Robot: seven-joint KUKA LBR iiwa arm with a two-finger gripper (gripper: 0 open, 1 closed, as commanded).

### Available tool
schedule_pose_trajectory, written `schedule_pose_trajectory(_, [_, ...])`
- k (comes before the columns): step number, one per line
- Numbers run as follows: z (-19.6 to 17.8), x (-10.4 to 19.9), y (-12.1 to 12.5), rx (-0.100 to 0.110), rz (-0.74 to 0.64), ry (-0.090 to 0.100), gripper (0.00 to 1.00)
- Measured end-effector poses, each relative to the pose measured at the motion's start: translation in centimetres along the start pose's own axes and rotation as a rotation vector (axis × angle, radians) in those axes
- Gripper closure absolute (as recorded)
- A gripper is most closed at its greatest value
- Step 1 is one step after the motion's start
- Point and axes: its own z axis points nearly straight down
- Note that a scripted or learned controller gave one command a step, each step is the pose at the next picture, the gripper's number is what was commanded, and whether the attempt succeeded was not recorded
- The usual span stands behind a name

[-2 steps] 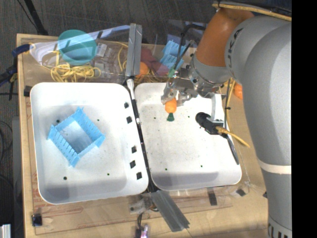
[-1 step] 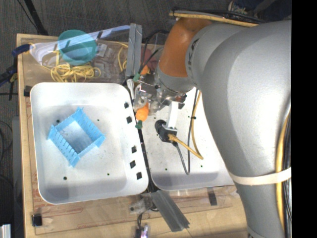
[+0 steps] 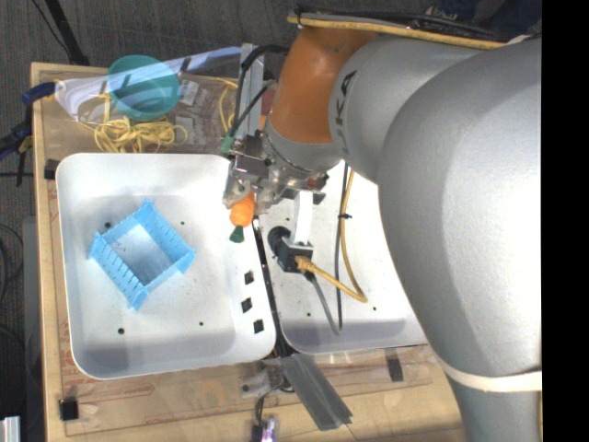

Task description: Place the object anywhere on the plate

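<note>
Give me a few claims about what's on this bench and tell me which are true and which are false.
1. A blue ridged tray-like object lies in the left bin. True.
2. The gripper is over the middle of the blue object. False: it is near the left bin's right edge, apart from the blue object.
3. A small orange object with a green tip is right at the gripper. True.
4. A teal bowl-like item sits inside the right bin. False: it sits on the bench beyond the bins, with yellow cord beside it.
5. The arm's band above the wrist is purple. False: it is orange.
</note>
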Motion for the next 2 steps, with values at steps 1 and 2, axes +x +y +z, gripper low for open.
schedule_pose_trajectory(1, [3.48, 6.91, -1.28, 0.005, 0.035, -0.003, 1.0])
schedule_pose_trajectory(2, [2.59, 7.01, -1.37, 0.01, 0.027, -0.004, 1.0])
